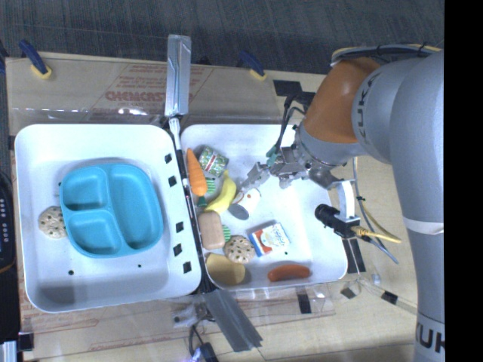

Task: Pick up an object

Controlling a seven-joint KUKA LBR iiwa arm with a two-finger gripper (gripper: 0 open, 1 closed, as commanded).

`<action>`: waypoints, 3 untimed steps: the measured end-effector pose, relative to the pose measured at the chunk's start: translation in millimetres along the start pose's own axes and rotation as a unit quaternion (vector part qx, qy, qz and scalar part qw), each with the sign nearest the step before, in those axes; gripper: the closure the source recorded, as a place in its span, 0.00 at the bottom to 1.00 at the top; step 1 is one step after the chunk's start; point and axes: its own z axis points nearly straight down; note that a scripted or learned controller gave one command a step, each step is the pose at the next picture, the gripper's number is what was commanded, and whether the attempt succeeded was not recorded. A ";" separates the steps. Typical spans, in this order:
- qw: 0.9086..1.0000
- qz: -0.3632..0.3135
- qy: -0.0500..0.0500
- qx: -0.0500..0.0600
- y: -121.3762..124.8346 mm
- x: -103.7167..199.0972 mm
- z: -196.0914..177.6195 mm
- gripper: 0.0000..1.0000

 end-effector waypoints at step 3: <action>1.000 -0.019 0.000 -0.010 40.8 100.6 -44.9 0.00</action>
